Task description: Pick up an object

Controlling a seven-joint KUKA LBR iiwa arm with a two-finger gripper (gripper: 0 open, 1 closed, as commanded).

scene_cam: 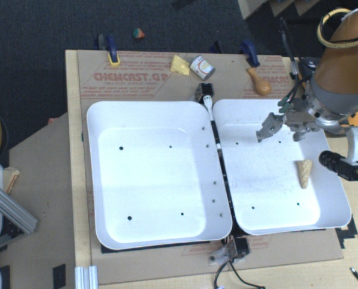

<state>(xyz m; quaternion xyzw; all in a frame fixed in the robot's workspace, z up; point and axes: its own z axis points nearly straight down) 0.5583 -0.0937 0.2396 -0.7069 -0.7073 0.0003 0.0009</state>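
Small tan cone-shaped object lies in right bin near its right wall, looks light, rigid, maybe slippery, best pinched across the wider middle; pincer hovers up-left, spread apart, holding nothing.

Bins – smooth glossy white plastic; bench – matt cardboard-like board.

Both shallow white plastic bins on the brown cardboard-topped counter are viewed from above, at a slant, from moderately far.
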